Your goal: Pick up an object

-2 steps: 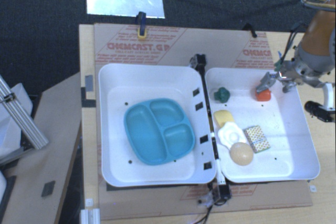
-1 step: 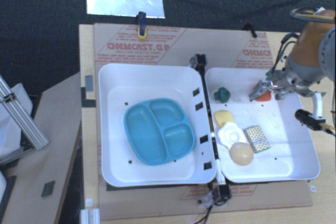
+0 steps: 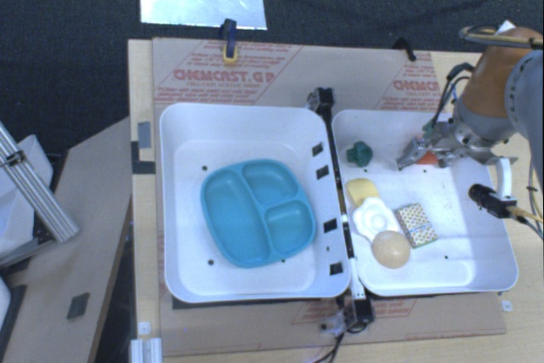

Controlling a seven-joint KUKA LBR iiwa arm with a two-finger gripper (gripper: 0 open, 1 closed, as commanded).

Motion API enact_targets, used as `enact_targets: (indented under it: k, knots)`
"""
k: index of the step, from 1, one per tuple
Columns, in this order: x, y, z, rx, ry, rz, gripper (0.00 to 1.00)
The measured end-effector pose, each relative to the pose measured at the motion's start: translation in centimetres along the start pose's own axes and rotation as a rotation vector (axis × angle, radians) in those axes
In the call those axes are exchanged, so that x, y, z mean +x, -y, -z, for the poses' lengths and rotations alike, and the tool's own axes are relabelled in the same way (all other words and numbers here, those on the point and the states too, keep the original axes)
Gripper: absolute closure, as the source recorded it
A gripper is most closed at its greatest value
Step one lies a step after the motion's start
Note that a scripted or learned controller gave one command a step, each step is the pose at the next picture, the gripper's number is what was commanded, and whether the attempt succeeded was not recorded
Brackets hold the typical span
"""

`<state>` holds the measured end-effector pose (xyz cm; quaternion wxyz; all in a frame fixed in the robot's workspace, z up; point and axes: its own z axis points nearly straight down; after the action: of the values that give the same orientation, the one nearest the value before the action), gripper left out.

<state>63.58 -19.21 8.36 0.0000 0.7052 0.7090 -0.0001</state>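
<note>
- The gripper [image 3: 422, 155] is seen low over the far part of the right bin [image 3: 489, 263], carried in from the right by the grey arm [image 3: 501, 93].
- Whether anything is pinched cannot be told: a small orange-red patch [image 3: 429, 156] shows right at the tip, but it cannot be made out as an object or as part of the tool.
- No particular object is named by the task. The candidates all lie in the right bin: a dark green object [image 3: 360, 153] just to the left of the gripper, and nearer the camera a yellow piece [image 3: 360, 189], a white fried-egg shape [image 3: 371, 218], a tan ball [image 3: 391, 249] and a patterned packet [image 3: 416, 224].
- The blue divided plate [image 3: 257, 210] lies in the left bin [image 3: 183, 140], well to the left of the gripper.
- Risk, as judged: if the orange-red patch is an object, it may be caught only at an edge and be dropped on lifting.
- Risk, as judged: the egg, ball, packet and yellow piece touch or nearly touch, so a descent there could nudge a neighbour and spoil the grasp.
- Risk, as judged: the green object is small and rounded and may be pushed aside by a slightly off-centre approach.
</note>
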Motion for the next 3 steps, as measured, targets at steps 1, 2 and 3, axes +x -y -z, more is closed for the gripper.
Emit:
enact_targets:
  k: [1, 2, 3]
  knots:
    - [0.0, -0.1, 1.3, -0.004, 0.001, 0.002, 1.00]
    - [-0.1, 0.5, 7.4, -0.007, 0.002, -0.004, 1.00]
    - [-0.6, 0.4, 13.9, -0.010, 0.003, -0.002, 1.00]
